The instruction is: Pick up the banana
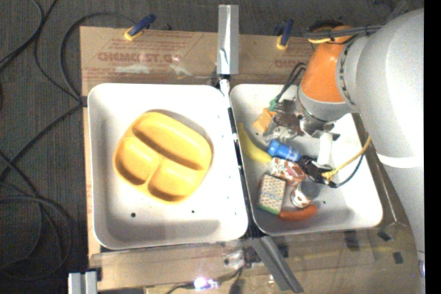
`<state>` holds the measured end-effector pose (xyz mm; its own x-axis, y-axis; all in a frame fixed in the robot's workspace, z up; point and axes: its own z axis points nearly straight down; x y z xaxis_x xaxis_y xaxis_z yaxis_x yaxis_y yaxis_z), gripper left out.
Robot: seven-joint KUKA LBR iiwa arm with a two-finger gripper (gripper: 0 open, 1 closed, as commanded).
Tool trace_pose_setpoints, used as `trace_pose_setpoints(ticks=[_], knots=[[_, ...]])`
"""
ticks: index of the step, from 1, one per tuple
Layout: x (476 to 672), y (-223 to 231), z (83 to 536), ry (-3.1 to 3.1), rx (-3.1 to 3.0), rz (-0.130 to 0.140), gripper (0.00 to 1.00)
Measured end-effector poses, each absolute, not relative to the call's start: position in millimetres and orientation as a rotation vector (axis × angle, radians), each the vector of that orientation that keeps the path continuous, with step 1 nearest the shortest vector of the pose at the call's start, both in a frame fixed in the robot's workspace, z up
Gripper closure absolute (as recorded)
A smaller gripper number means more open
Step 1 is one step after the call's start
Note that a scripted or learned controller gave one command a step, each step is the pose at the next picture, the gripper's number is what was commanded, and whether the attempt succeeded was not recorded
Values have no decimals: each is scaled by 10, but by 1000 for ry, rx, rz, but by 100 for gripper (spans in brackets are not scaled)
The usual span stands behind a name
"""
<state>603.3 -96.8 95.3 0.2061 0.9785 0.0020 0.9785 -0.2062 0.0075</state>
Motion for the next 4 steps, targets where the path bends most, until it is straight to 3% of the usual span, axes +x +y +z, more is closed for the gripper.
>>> trace_pose_setpoints(ticks=[1, 3, 4], knots=[[6031, -968, 951, 1976, 2437, 9, 0], [6030, -968, 951, 1976, 2437, 9, 0], [5836, -1369, 1507, 2166, 2278, -9, 0]])
